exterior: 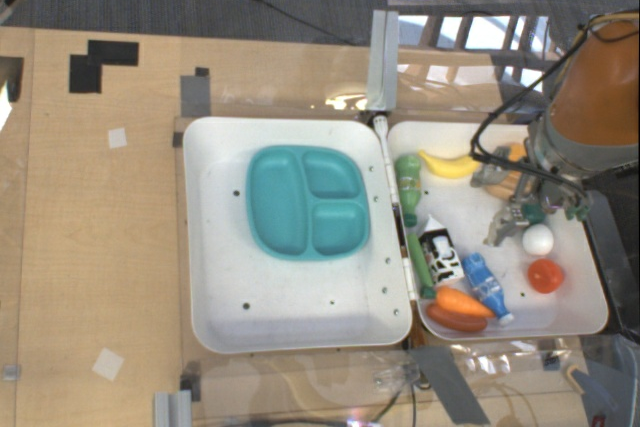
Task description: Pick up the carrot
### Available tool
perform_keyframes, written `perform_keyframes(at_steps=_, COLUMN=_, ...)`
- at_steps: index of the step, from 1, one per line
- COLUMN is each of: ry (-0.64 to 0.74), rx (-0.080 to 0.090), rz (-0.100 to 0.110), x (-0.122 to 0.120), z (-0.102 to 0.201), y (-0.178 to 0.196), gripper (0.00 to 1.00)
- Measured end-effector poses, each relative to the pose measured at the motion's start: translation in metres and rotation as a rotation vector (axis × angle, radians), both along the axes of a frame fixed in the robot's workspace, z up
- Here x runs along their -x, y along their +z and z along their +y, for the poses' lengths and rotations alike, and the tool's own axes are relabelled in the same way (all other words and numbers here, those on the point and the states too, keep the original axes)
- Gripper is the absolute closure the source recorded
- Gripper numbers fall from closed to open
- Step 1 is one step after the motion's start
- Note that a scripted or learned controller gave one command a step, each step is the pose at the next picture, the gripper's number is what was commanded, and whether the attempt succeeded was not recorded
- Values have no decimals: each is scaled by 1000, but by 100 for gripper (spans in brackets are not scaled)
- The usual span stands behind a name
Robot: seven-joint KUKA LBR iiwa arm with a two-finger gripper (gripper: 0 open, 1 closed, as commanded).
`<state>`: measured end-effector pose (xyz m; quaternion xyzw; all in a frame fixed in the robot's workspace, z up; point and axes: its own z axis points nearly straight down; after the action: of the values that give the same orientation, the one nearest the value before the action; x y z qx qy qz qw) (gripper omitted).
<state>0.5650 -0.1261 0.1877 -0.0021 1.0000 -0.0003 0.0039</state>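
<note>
The carrot (463,302) is orange and lies near the front edge of the right bin (570,315), just left of a blue bottle (486,286). A dark red sausage-like piece (455,320) rests against its front side. My gripper (512,223) hangs over the middle of the right bin, up and to the right of the carrot and well apart from it. Its fingers (497,230) point down and left with a gap between them and nothing held.
The right bin also holds a banana (448,165), a green bottle (408,180), a black-and-white box (440,255), a white ball (538,240) and a red tomato (545,276). The left bin (220,295) holds a teal divided plate (307,200).
</note>
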Motion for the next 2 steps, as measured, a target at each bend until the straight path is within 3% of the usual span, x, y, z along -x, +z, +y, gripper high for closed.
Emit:
perform_keyframes(at_steps=1, ry=-181, rx=-1, rz=-8, x=-29, z=-26, y=-98, gripper=0)
perform_keyframes(at_steps=2, ry=-233, rx=2, rz=-17, x=-73, z=-81, y=79, gripper=0)
